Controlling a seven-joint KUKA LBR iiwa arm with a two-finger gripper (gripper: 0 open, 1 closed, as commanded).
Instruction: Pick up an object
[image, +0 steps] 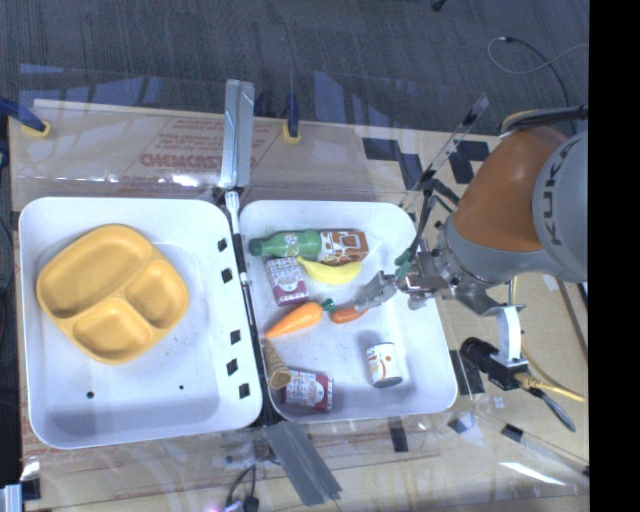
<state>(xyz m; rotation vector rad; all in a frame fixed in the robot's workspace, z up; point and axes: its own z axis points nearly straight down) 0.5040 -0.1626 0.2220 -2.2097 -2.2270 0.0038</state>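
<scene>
My gripper (368, 295) reaches in from the right over the right bin (432, 345), low above its middle. Just below and left of its tip lies a small orange carrot (346, 315), close to the tip or touching it. A larger carrot (294, 320) lies to the left of that. A yellow banana (331, 270) and a green bottle (305, 244) lie along the bin's far side. Left of the banana sits a maroon packet (287, 281). A small white can (383, 364) stands near the front right.
An ice-cream cone (275, 366) and a maroon pouch (309, 390) lie at the right bin's front left. The left bin (120, 400) holds a yellow compartment tray (112, 291). Black tabs line the wall between the bins.
</scene>
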